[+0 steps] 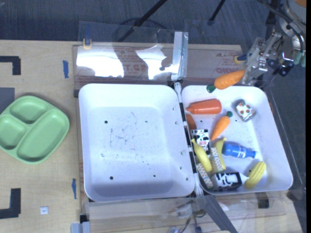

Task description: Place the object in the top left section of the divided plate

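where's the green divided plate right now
In the camera view the green divided plate lies at the far left on the bench, left of the left white bin.

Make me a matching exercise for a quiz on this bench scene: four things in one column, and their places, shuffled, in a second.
Things:
1. green plate
2. blue bottle
3. carrot at the gripper
4. left bin

Places:
A. lying in the right bin, among the toy food
B. on the bench, at the view's left edge
C. at the right bin's far rim, beside the gripper
D. between the plate and the right bin

Pairs: 1-B, 2-A, 3-C, 4-D
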Motion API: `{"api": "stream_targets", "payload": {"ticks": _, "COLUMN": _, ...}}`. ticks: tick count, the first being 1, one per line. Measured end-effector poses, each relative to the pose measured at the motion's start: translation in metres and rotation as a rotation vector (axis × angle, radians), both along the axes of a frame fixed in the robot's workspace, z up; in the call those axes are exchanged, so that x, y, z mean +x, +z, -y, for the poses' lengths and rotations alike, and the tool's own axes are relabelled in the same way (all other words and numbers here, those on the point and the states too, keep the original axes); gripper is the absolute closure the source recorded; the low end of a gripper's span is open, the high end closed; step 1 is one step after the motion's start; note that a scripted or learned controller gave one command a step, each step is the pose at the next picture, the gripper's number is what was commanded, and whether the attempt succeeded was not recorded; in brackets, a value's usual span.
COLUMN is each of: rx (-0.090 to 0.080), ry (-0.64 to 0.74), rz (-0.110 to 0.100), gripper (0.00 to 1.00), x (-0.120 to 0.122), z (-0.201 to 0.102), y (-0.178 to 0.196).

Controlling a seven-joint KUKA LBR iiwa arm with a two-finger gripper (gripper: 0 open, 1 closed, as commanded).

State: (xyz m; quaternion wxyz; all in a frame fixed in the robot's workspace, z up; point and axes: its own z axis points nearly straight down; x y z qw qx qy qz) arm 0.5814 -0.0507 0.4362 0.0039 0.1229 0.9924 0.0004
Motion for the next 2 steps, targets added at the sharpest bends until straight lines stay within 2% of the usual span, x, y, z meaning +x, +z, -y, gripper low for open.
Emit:
{"api": "stream_targets", "payload": {"ticks": 1, "rx": 0.0, "ry": 0.06, "rz": -0.003, "gripper": 1.0, "x": -0.0513, "z": -0.0005, "y": -0.0635}}
{"api": "stream_targets", "payload": {"ticks": 2, "rx": 0.0, "ry": 0.06, "rz": -0.002, "gripper": 0.0, "x": -0.0512, "z": -0.0004, "y": -0.0632}}
